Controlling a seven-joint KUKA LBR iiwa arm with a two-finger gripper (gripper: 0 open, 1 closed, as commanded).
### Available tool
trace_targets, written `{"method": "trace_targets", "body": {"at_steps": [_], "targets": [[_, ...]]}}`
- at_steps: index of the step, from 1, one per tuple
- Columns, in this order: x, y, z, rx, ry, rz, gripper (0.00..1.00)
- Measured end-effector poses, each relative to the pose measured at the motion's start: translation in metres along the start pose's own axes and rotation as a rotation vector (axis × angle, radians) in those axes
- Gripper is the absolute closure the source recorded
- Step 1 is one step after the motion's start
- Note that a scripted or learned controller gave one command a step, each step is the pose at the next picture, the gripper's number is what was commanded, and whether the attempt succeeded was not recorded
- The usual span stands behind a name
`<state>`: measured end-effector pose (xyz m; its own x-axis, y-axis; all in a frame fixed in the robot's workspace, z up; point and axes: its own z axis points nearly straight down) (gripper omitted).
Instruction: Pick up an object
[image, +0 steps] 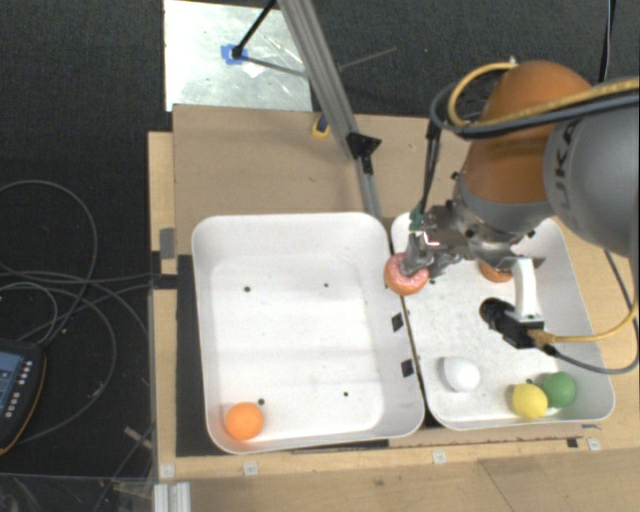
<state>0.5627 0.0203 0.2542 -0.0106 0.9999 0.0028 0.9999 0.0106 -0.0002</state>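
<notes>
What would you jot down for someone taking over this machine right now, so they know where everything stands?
Gripper: over the right bin's left edge, right above the pink donut; a grasp is not confirmed.
Right bin: white ball, yellow ball and green ball near its front.
Left bin: orange ball in the front corner.
Done: nothing clearly picked.
Left: secure and lift one object.

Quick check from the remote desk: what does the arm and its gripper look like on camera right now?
The arm is grey with a big orange band above the wrist. Yellow cable loops over it, and another runs out low on the right. The gripper is dark metal with a white part beside it.
</notes>
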Motion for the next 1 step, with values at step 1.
{"method": "trace_targets", "body": {"at_steps": [1], "targets": [[0.0585, 0.0056, -0.0002, -0.002, 0.0, -0.001, 1.0]]}}
